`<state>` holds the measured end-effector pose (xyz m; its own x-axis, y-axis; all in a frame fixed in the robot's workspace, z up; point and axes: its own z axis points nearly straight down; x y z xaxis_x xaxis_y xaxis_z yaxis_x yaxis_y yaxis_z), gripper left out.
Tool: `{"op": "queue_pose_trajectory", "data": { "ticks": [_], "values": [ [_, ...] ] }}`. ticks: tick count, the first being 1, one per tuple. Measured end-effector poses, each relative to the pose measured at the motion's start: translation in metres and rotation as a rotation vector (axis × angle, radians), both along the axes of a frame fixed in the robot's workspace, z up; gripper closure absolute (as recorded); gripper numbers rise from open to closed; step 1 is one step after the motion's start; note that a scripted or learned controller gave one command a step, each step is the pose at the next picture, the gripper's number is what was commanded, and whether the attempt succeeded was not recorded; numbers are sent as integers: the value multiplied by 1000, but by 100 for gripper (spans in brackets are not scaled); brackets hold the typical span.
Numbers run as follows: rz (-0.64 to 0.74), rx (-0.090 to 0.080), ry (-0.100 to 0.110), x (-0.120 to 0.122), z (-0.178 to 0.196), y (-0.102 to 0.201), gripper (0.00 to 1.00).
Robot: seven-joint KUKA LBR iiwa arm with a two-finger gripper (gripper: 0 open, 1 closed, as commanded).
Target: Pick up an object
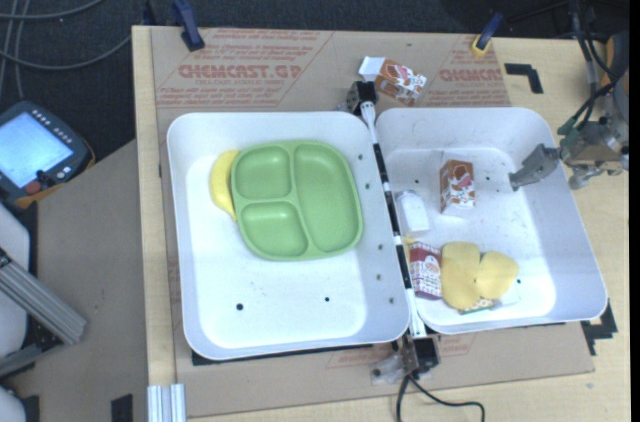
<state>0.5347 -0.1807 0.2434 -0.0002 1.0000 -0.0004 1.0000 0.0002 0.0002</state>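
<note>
Now, on the left, a white bin (200, 300) holds a green plate (297, 198) with three little rooms in it. A yellow thing (220, 182) peeks out from under the plate's left edge. Past the top edge of the bins, a small red and white packet (400, 81) lies on the brown surface (280, 65).

Next comes the right bin (560, 250). A small red and white carton (457, 185) lies near its middle. A flat white piece (412, 210) lies to its left. Low in this bin sit a red packet (425, 268) and two soft yellow lumps (478, 274), touching each other.

Far right, the jaws (540, 162) hang over the bin's right edge. I cannot tell if they are spread or pinched, and nothing shows between them.

The carton looks like the best pick. It sits alone, near the jaws. It is probably light and a bit stiff, so squeezing its two long sides should work. Squeeze too hard and it may dent.
</note>
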Motion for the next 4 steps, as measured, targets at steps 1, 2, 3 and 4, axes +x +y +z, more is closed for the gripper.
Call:
{"op": "queue_pose_trajectory", "data": {
  "ticks": [1,2,3,4],
  "values": [
    [1,1,2,37,-69,28,0],
    [1,1,2,59,-159,52,0],
    [0,0,-1,60,-149,51,100],
    [1,1,-1,68,-58,122,100]
  ]
}}
